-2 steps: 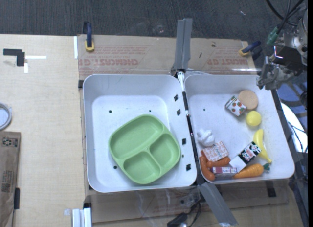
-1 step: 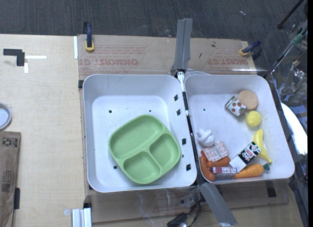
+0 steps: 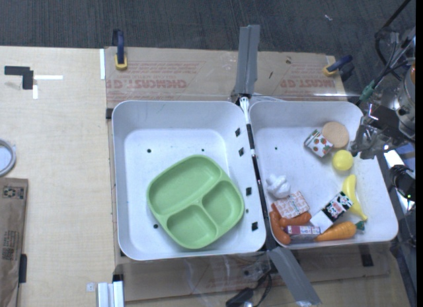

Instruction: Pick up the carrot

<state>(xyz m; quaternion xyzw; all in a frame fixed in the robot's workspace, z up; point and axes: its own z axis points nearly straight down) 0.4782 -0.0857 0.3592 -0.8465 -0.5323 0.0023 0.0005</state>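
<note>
The carrot is shown lying below and left of the gripper (jaw opening cannot be told). It is judged light, rigid and smooth; a mid-body grasp across its width is advised.

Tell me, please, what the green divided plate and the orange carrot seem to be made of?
The green three-compartment plate looks like moulded plastic: one even pale green colour, rounded edges, a dull sheen. The small orange carrot is probably a plastic toy: its colour is uniform and its surface smooth, though it is too small to be sure.
</note>
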